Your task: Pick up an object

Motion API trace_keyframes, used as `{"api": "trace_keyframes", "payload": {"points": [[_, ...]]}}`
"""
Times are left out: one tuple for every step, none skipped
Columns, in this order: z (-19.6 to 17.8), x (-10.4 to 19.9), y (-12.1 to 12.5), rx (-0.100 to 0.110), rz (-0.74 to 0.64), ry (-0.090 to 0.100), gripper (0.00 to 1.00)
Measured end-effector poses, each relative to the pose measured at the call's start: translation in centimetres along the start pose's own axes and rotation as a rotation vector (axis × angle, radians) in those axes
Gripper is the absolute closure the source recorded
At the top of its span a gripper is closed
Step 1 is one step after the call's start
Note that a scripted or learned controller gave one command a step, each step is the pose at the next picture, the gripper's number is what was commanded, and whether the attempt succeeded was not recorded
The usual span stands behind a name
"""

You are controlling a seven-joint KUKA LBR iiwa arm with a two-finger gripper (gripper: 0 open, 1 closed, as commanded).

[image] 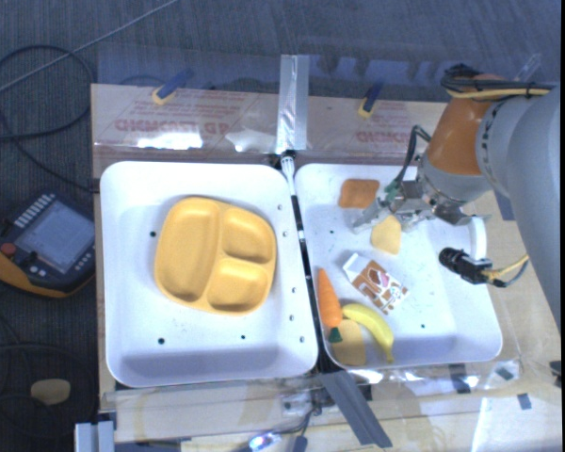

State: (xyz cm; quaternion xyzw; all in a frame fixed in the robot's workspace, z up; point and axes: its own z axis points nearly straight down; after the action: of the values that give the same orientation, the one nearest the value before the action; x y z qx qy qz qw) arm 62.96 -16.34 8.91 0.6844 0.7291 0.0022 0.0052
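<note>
Reaching into the right bin (471, 342), the gripper (388, 213) has its fingers spread just above a pale yellow wedge (387, 235), gripping nothing.

light: even, cool bluish | glare: clear tape (169, 125) behind the bins | shadows: soft | focus: slightly soft

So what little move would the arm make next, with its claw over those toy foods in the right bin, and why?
Probably a short drop straight down. The gripper sits in the right bin, right above a pale yellow wedge, with an orange slice just beside it. The wedge lies on the bin floor, not lifted, so lowering onto it looks like the nearest chance of a grasp.
</note>
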Motion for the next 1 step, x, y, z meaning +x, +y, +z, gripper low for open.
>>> {"api": "trace_keyframes", "payload": {"points": [[-1.09, 0.09, 0.11, -0.001, -0.001, 0.003, 1.0]]}}
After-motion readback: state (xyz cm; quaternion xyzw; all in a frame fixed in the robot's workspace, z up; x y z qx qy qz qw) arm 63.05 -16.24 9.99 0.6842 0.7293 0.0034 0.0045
